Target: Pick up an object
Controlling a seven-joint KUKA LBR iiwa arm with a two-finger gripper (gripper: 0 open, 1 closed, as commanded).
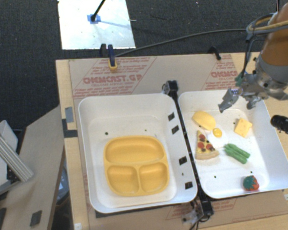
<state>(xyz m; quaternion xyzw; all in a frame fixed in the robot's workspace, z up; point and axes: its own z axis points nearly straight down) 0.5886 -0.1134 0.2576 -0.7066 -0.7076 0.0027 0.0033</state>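
Open fingers (240, 101) hover above the right bin's (278, 148) toy food.

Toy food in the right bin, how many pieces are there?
5: yellow piece at back left with its small blob, cheese wedge back right, pizza slice left, green beans centre, strawberry front.

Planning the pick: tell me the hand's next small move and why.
Probably lower the hand toward the cheese wedge. The open hand hovers above the right bin's back edge holding nothing, and the wedge lies nearest, apart from the other toys.
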